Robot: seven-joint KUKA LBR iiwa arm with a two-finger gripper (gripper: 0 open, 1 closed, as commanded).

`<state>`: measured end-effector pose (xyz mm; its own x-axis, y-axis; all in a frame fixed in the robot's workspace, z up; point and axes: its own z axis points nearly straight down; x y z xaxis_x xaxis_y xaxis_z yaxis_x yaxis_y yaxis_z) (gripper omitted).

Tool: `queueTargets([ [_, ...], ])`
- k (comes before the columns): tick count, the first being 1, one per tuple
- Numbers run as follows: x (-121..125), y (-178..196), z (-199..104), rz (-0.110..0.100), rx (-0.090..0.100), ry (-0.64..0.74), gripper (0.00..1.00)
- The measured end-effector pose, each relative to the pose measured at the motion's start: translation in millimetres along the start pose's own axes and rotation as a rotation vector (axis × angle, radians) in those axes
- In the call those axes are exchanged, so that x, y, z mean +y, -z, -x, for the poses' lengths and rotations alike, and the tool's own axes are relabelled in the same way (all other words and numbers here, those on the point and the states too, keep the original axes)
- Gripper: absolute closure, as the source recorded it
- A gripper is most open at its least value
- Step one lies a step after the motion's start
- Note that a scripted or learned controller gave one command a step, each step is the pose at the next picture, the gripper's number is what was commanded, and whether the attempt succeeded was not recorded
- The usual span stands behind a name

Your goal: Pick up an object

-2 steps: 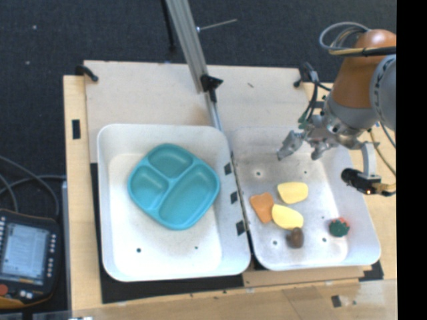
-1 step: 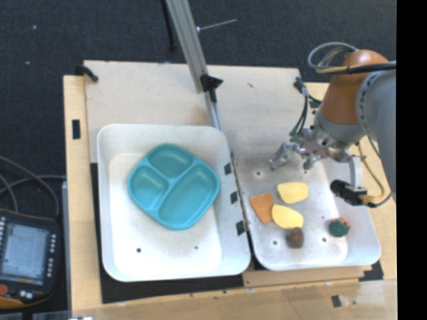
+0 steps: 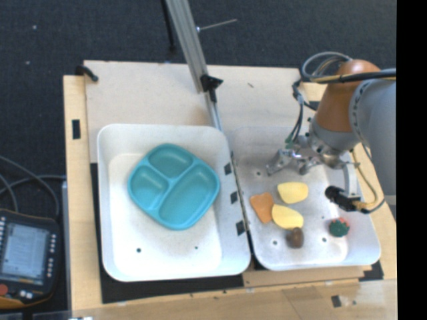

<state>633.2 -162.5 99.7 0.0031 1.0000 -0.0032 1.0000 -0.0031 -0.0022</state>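
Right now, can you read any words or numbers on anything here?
None can be read.
The handheld screen at the left edge shows light rows, too blurred to read.
The blue tray, the bins and the food pieces carry no writing.

— Sitting in the left bin [image 3: 113, 259], near its middle?
— Turquoise divided plate [image 3: 175, 185], lying flat, three compartments facing up.
— Rising behind the bins?
— Aluminium post [image 3: 190, 39], slanting across the table [image 3: 147, 92].
— Resting beyond the table's left edge?
— Teach pendant [image 3: 23, 252], lying on dark carpet [image 3: 67, 19], cables [image 3: 27, 179] trailing beside it.
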Motion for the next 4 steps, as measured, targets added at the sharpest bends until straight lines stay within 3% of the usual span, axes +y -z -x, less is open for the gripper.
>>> queueTargets([
  [1,2,13,0,0.006,0.001,-0.002,1.00],
  [4,7,160,-12,0.010,0.002,0.007,1.00],
])
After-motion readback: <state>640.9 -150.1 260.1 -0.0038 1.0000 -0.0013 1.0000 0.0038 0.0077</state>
